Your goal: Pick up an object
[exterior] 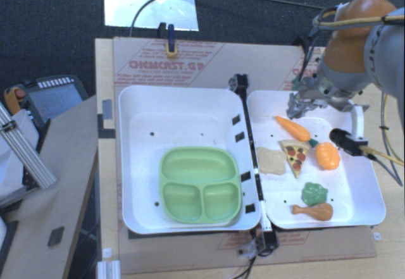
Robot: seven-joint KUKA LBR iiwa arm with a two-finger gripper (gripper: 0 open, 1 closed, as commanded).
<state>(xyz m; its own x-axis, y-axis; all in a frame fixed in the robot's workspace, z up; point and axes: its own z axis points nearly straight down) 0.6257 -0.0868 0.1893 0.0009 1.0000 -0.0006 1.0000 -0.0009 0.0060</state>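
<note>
My gripper (297,110) hangs over the back of the right bin (373,198), its tips just above and left of the carrot (293,127), which lies slanted there. I see nothing held between its fingers. In front of the carrot lie a pizza slice (295,155), an orange fruit (327,155), a slice of bread (272,161), a green leafy piece (314,193) and a chicken drumstick (313,210).
The left bin (142,113) holds a green divided plate (199,184) toward its front. A black clip strip (247,145) runs along the wall between the bins. A handheld pendant (54,102) lies off the bench at far left.
</note>
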